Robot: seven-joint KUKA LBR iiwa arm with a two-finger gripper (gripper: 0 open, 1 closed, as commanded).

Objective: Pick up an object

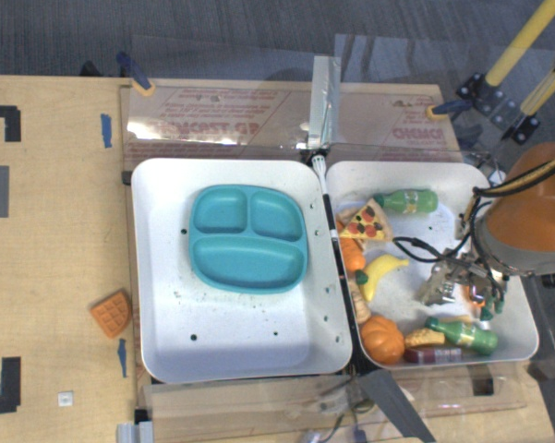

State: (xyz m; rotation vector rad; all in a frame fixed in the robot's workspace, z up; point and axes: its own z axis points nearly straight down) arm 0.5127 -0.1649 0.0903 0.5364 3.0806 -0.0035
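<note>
My gripper [462, 292] hangs low over the right part of the right bin [522, 340], its fingers spread open above the bin floor with nothing seen between them. Just below it lies a green toy bottle [464, 336] beside a dark red piece [425, 353]. To its left lie a yellow banana [380, 272], an orange round fruit [382, 337] and a pizza slice [365, 222]. Another green bottle [406, 201] rests near the bin's far wall. The arm's orange band [528, 220] stands above the gripper.
The left bin [157, 247] holds a teal divided plate [249, 238]. An orange waffle toy [112, 313] lies on the wooden bench left of the bins. A black cable [420, 245] loops across the right bin. Yellow poles [526, 30] stand at the far right.
</note>
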